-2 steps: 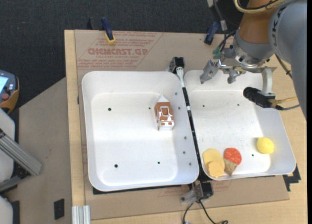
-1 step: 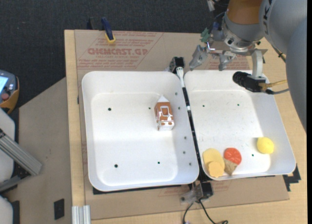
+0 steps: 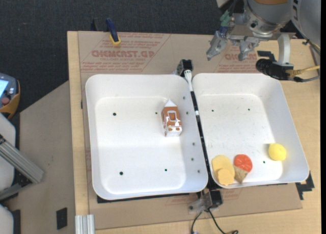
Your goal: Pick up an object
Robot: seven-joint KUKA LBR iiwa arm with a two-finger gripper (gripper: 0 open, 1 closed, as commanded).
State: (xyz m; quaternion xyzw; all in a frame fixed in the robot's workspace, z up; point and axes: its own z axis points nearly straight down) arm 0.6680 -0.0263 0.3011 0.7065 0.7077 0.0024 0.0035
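Toy ice-cream cone [image 3: 242, 166] with a red top lies at the near edge of the right bin [image 3: 285, 110], touching two pale yellow discs [image 3: 223, 169] to its left; a yellow ball [image 3: 277, 152] sits near it on the right. The left bin [image 3: 102, 141] holds a small orange-and-white carton [image 3: 171, 120] near its far right side. Both bins rest on a brown cardboard sheet [image 3: 137, 52] covering the counter, with dark carpet [image 3: 46, 8] beyond. A blue-and-yellow clamp [image 3: 112, 32] grips the far cardboard edge. The pincer [image 3: 231, 49] hangs past the right bin's far rim, well apart from the cone, its fingers spread wide with nothing between them.
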